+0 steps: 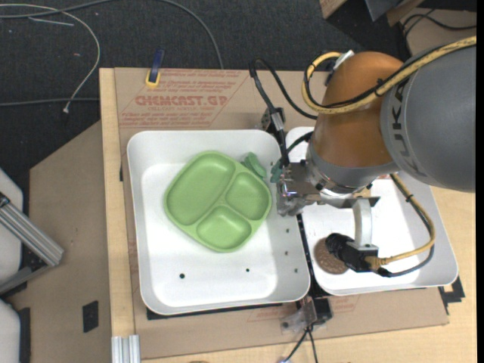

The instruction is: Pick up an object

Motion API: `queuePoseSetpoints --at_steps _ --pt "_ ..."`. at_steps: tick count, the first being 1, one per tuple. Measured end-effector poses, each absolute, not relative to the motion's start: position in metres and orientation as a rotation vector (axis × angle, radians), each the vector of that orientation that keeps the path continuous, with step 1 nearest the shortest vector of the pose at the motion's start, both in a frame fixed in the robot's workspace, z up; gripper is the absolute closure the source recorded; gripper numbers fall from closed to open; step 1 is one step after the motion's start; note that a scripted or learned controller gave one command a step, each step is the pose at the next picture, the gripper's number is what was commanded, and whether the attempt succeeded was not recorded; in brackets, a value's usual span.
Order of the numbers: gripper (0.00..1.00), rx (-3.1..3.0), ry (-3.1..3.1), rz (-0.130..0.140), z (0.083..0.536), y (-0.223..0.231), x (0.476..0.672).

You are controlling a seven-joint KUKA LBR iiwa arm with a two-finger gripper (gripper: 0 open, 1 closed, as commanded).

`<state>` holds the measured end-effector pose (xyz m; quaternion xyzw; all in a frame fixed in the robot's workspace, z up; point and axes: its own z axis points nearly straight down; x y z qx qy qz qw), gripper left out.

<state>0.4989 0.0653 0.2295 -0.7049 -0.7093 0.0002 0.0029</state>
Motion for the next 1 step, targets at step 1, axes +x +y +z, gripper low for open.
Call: queuePoseSetpoints --at_steps 1 --pt "0.00 -2.219 -2.219 0.002 0.2289 0.0616 0.5000"
